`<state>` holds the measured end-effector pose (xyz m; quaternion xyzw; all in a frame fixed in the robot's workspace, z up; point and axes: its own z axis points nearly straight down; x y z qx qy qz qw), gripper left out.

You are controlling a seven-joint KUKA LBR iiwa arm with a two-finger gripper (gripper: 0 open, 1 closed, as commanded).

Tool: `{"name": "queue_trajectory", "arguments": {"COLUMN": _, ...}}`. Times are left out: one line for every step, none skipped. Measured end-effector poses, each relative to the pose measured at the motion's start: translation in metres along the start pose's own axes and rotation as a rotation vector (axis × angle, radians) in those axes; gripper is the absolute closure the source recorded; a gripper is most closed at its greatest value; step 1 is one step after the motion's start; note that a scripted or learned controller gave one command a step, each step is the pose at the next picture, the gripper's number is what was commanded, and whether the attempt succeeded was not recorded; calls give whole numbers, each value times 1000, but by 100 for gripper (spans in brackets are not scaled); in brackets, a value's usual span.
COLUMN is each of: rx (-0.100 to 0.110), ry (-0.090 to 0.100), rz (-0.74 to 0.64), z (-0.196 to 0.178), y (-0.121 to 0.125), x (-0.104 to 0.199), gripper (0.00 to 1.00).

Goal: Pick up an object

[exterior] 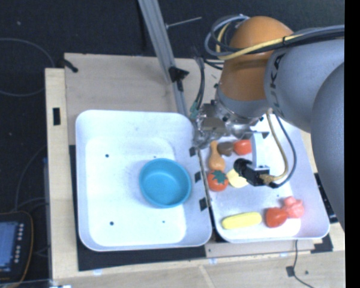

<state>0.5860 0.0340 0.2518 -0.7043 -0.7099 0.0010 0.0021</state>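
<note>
Toys (216, 180) crowding right bin (315, 224), arm (258, 59) overhead

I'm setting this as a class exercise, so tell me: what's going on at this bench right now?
A grey robot arm reaches in from the right and hangs over the right-hand white bin, its gripper low near that bin's far left corner. Below it lie small toy foods: a tan pear-like piece, a tomato, a yellow piece and red and pink ones. Nothing is visibly lifted yet. The left bin holds a blue bowl.
</note>
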Motion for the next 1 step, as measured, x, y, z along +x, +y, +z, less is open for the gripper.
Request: {"name": "queue_trajectory", "arguments": {"rx": 7, "ry": 0, "rz": 0, "z": 11, "y": -1, "x": 45, "gripper": 100}}
